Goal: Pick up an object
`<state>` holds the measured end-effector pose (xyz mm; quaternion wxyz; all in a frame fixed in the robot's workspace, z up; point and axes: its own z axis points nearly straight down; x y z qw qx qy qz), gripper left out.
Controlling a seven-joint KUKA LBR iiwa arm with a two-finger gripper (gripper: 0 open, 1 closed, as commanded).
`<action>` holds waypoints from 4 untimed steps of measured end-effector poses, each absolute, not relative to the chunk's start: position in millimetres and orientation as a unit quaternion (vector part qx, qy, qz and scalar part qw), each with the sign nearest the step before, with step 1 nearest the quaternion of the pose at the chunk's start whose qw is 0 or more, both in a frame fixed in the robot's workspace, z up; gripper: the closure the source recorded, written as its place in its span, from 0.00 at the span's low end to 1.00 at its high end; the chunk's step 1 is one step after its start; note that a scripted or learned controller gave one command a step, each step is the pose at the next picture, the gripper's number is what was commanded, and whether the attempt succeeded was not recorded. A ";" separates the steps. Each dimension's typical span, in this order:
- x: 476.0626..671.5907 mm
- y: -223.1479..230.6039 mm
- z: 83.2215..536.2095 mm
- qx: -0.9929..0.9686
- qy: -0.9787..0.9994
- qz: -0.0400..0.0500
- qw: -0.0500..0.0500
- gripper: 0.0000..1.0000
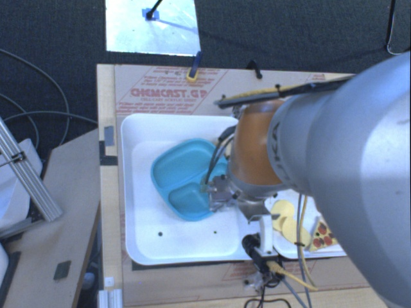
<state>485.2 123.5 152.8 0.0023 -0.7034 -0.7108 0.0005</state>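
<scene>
My gripper (215, 196), its grip state something I cannot tell, sits low at the blue divided plate (185, 178) in the left bin (138, 236), apparently positioned to grasp its rim.

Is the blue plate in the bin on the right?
No, the blue plate lies in the left bin, beside the arm's wrist.

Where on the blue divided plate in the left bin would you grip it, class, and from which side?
Grip the blue plate by its raised rim on the left edge, coming down from above. It lies flat in the left bin, so only the thin rim fits between two fingers, and the arm hides the right edge.
</scene>
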 end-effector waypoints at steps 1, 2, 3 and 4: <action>497.4 119.5 101.0 -0.706 -0.708 -0.001 0.000 1.00; 545.4 79.0 270.1 -0.706 -0.708 -0.007 -0.007 1.00; 573.3 113.9 112.9 -0.705 -0.709 0.002 0.001 1.00; 672.9 115.4 84.2 -0.705 -0.709 -0.004 -0.004 1.00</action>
